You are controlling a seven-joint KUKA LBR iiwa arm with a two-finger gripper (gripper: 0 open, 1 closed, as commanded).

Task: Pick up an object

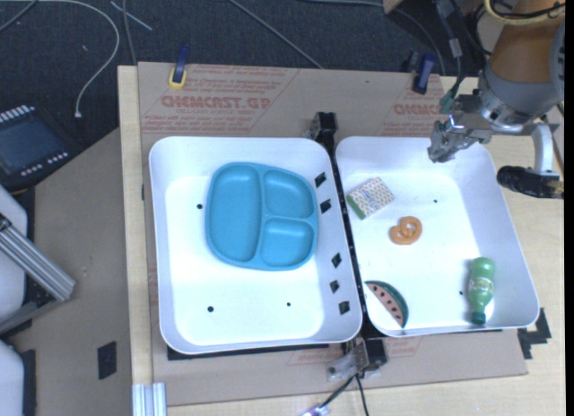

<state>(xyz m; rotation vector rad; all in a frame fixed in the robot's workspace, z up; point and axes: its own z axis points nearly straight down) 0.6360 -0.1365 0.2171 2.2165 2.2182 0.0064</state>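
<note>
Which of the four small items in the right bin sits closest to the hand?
The checkered block, at the bin's upper left. The orange ring, green bottle and watermelon slice all lie farther from the hand.

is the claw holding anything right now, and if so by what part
Nothing is held. The claw sits above the far right corner of the right bin, with nothing between its tips.

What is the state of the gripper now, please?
Gripper: over the far rim of the right bin; open or closed cannot be told.
</note>
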